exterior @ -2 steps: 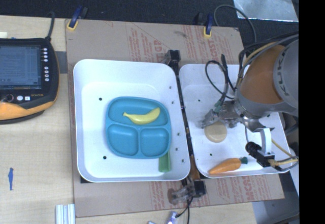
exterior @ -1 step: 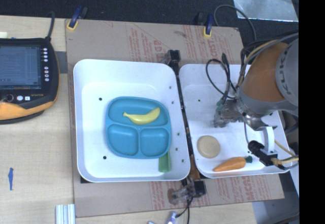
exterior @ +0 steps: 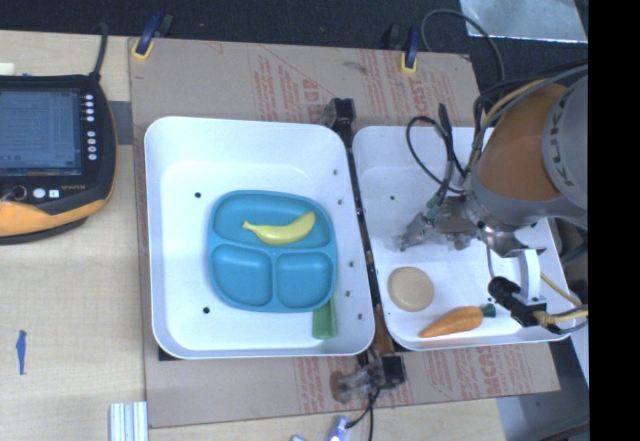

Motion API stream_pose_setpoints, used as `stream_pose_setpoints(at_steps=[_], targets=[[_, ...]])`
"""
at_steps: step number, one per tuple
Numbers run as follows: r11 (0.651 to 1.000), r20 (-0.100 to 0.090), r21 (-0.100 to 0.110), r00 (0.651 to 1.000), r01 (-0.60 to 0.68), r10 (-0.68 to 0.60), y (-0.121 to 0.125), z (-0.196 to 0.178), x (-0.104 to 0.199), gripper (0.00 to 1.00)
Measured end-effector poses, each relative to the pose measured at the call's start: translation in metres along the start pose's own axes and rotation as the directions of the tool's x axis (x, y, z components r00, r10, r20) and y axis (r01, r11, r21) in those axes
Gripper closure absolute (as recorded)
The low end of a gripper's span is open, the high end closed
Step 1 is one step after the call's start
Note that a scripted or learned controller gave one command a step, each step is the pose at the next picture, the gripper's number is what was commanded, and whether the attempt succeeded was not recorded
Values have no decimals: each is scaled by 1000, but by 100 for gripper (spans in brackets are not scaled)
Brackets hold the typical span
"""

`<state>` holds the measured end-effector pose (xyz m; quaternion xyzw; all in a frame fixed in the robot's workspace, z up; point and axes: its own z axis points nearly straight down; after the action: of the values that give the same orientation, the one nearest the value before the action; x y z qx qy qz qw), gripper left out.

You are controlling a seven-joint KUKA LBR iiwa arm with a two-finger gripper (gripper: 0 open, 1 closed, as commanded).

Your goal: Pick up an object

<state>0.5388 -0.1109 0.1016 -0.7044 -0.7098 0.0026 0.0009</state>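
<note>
I see the arm point(exterior: 525, 154) reaching in from the right over the right bin point(exterior: 385, 164), its end effector point(exterior: 437, 227) low inside that bin, near the middle. Its fingers look spread a little way apart with nothing between them, though the view from above is cluttered with cables. Just below it on the bin floor lies a round tan cookie point(exterior: 410, 288), and beside that, toward the near right corner, a carrot point(exterior: 455, 322) lying on its side. In the left bin point(exterior: 180, 159) a blue divided plate point(exterior: 268, 251) rests flat, with a yellow banana point(exterior: 281, 227) in its large upper compartment. A green block point(exterior: 324, 320) sits just beside the plate's lower right corner. A teach pendant point(exterior: 50, 154) lies on the surface at far left.
</note>
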Motion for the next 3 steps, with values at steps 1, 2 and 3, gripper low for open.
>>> stream_pose_setpoints(at_steps=[1, 2, 3], targets=[[1000, -3, -2, 1000, -5, 5, 87, 9, -16, 0], [1000, -3, -3, 1000, -2, 2, 117, -28, -38, 0], [1000, -10, -4, 1000, -1, 1, 103, -23, -78, 0]])
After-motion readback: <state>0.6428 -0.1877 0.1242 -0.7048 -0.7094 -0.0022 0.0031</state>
